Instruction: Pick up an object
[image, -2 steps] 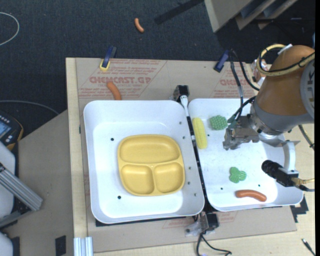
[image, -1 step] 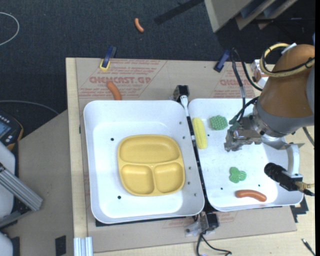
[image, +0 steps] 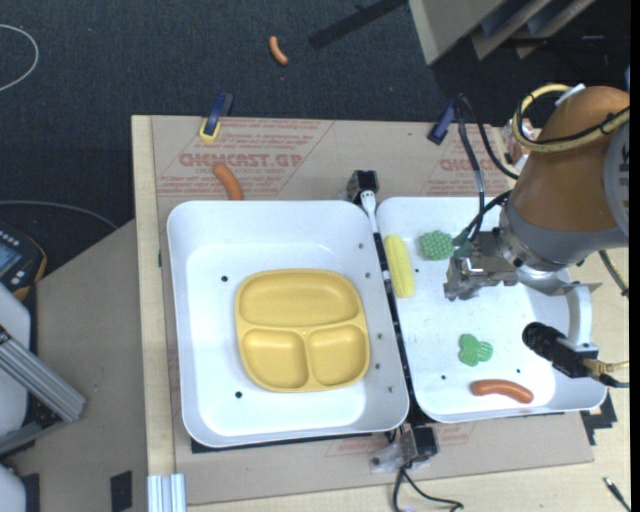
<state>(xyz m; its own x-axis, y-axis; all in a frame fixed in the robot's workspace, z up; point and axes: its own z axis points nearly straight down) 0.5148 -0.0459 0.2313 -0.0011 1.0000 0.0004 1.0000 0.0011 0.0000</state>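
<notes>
Single grey arm enters from the right side of the scene, its broad orange band uppermost and nearest the camera, hiding much of the wrist. Below the band the grey wrist section angles down and left. The metal two-finger gripper projects from it, pointing downward and to the left. Finger spacing cannot be determined from this angle.

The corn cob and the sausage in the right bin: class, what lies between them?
In the camera view, a small green broccoli piece lies between the corn cob and the sausage, on the bin's white floor.
</notes>
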